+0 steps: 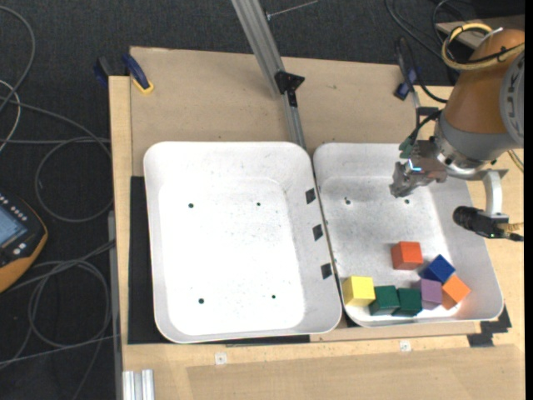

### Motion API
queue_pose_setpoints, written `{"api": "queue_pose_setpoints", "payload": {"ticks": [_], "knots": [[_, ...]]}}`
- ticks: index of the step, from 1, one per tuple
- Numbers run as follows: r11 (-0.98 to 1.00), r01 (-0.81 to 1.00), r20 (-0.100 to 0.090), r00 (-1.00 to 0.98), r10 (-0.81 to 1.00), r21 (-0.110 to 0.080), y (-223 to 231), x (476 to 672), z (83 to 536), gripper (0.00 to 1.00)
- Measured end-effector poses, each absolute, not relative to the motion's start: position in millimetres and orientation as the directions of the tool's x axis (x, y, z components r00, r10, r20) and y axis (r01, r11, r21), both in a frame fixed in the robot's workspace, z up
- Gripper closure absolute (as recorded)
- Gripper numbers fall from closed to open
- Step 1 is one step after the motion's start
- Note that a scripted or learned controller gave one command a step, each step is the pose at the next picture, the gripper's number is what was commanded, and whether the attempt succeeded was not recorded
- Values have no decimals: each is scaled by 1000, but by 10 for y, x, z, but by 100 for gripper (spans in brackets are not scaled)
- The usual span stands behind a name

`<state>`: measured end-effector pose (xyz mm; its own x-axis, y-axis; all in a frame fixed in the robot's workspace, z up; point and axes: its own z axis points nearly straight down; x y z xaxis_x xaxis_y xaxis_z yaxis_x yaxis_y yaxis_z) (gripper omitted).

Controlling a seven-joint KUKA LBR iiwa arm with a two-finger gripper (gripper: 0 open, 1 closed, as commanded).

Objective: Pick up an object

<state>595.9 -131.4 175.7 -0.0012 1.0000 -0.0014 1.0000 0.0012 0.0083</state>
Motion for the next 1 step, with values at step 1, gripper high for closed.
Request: {"api": "queue_pose_setpoints", "payload": {"ticks": [1], "knots": [[2, 1000, -1, -2, 1000, 7, -1275, 5974, 2203, 100]]}}
